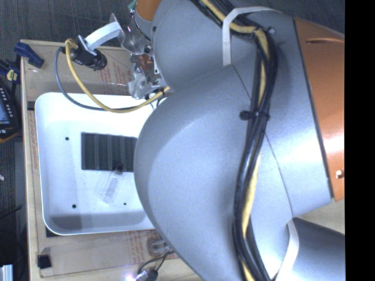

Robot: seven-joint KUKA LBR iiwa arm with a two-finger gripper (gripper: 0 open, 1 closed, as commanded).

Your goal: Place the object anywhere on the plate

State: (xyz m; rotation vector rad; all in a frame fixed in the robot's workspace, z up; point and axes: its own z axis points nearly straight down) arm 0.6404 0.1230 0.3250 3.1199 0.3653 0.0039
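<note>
The gripper (142, 82) hangs at the upper centre of the frame, its grip impossible to read from here, while a small clear object (111, 187) lies lower left in the white bin (50, 157), long axis tilted near-vertical, just below the dark ribbed plate (102, 151)

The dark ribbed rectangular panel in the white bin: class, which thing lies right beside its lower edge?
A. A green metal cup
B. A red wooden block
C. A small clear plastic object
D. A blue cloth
C: a small clear plastic object lies on the floor of the shallow white bin, just below the lower edge of the dark ribbed rectangular panel; nothing red, green or blue lies there.
</note>
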